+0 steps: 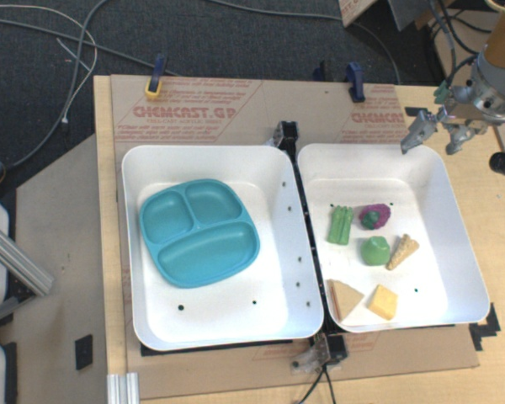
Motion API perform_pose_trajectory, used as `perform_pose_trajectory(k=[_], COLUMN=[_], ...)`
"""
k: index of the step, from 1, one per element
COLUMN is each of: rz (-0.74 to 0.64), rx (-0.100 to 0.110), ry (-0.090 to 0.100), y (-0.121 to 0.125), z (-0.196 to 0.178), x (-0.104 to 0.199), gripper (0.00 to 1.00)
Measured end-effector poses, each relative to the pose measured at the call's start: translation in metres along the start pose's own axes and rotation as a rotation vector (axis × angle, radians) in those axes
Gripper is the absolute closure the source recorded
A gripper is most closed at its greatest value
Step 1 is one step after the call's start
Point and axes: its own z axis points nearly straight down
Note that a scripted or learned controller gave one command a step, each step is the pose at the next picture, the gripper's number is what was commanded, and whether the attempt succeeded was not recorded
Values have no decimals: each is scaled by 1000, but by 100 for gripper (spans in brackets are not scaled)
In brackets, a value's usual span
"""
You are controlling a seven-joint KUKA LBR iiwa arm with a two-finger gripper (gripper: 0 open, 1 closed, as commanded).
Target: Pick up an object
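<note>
Nearest the camera, a yellow cheese-like block (pixel 384 302) and the other small toy foods lie in the right white bin (pixel 454 217) — down and left of the spread, empty jaws (pixel 433 135) hovering over its far right corner.

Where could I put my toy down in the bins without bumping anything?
The right bin has bare floor along its far edge, above the green stick and purple piece; its middle is crowded. The left bin has room on the right side of the teal plate.
</note>
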Motion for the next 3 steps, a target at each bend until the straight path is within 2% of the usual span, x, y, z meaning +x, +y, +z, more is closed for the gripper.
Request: perform_pose_trajectory(k=[1,2,3], rz=[-3,-4,-3], rx=[-14,-7,-13], ry=[-3,-1,-3], y=[2,3,-5], z=[-9,54,99], x=[1,6,8], gripper=[0,0,0])
